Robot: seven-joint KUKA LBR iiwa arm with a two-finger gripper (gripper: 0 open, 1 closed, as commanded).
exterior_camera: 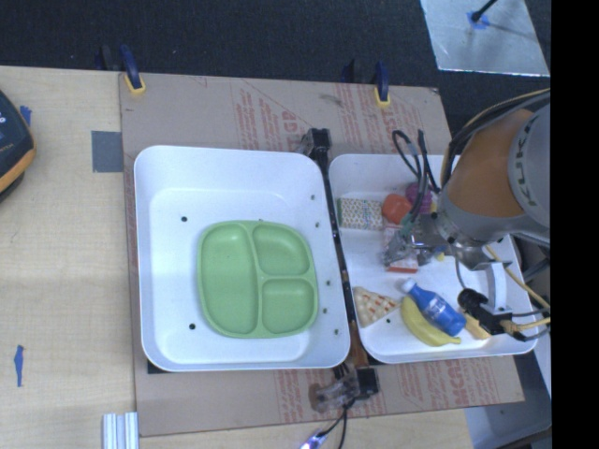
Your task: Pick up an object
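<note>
My gripper reaches down into the right bin, near its middle, with the grey and orange arm coming in from the right. Directly beneath the fingertips lies a small red and white object. A red-orange ball-like object sits just behind the gripper, next to a patterned packet. Nearer the front lie a blue bottle, a yellow banana and a pizza-slice toy. Nothing is visibly held between the fingers.
The left bin holds a green divided plate. Black cables loop over the right bin's back edge. Clamps pin the cardboard sheet at the back. A black and orange device lies at the far left.
</note>
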